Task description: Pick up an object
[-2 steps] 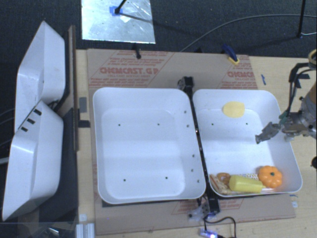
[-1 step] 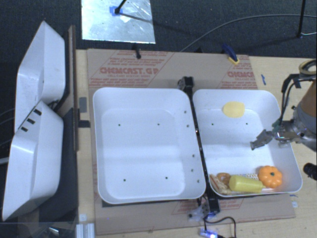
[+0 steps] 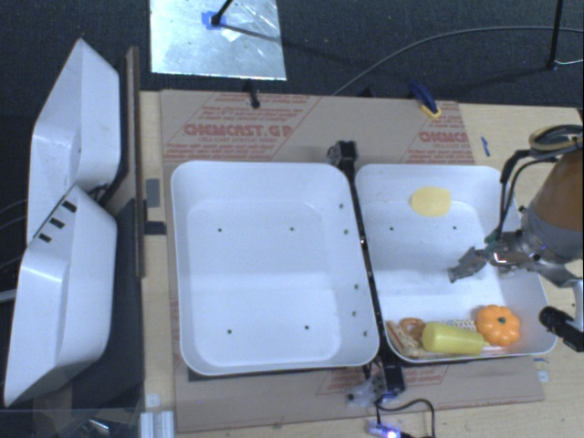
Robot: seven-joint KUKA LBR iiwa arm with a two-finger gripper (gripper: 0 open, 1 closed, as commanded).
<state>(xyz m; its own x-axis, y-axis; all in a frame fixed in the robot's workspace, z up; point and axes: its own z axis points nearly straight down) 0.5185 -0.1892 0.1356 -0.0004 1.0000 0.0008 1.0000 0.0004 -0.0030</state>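
We find the grey two-finger gripper (image 3: 467,265) over the floor of the right-hand shallow white bin (image 3: 394,190), roughly at its middle height and toward its right side, its tip pointing left. We cannot tell how its tip is set, as that end shows only as a small grey wedge; no object shows at it. Behind it the grey arm with its orange band (image 3: 558,199) reaches in from the right edge, with dark cables looping above the wrist.

Nearest to the gripper, along the bin's front wall, lies a row of objects. The small orange pumpkin-shaped toy (image 3: 498,324) sits below and just right of the gripper, near the front right corner. Touching it on the left is the yellow-green oblong plastic piece (image 3: 449,338), lying on its side. Left again, in the front left corner, is a small brown pretzel-like ring (image 3: 409,328), just beside the oblong piece. Toward the back of the same bin, well apart from the row, rests a pale yellow flat rounded object (image 3: 430,201), up and to the left of the gripper.

Beyond the black divider sits the left-hand shallow white bin (image 3: 196,190). Both bins rest on a brown cardboard sheet with red lettering (image 3: 237,128).
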